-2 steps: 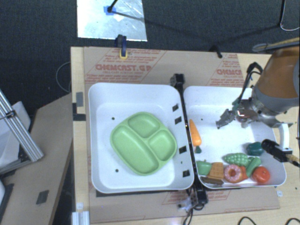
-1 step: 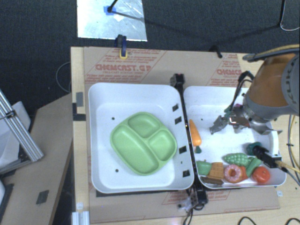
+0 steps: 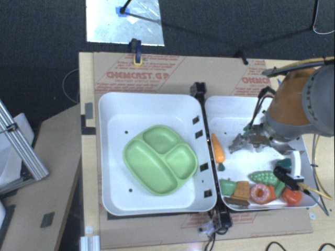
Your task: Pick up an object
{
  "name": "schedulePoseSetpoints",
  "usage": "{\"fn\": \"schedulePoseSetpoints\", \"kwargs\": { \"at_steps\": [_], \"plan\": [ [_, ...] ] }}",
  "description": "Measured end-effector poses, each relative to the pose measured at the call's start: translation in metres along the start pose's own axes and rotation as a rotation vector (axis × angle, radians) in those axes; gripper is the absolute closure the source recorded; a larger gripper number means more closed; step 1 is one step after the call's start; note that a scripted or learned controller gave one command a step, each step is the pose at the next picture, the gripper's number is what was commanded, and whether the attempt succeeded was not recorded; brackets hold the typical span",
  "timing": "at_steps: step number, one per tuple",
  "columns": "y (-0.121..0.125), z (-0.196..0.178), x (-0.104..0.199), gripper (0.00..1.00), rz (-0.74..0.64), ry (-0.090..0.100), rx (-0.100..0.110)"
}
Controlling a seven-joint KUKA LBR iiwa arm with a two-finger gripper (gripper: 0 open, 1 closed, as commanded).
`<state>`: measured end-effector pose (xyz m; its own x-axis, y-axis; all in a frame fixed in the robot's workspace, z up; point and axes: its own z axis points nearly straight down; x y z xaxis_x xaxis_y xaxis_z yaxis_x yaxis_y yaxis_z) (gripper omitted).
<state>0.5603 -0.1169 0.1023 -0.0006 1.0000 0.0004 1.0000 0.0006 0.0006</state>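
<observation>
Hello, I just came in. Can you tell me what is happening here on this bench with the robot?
A robot arm reaches from the right into the right bin, its gripper hanging above the bare floor. Toy food lies along the near edge: a carrot, a donut, a tomato. The left bin holds a green divided plate. Nothing is picked up yet.

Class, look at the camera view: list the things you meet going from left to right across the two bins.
Green divided plate → carrot → gripper → pink doughnut → red tomato.

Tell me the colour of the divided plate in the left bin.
Light green plate, clearest in the camera view.
</observation>
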Motion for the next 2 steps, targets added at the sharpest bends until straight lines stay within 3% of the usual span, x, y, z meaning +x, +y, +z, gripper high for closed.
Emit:
{"fn": "schedulePoseSetpoints", "kwargs": {
  "at_steps": [1,2],
  "plan": [
    [0.001,0.018,0.000,0.00,0.000,0.000,0.000],
    [0.001,0.007,0.000,1.00,0.001,0.000,-0.001]
  ]
}}
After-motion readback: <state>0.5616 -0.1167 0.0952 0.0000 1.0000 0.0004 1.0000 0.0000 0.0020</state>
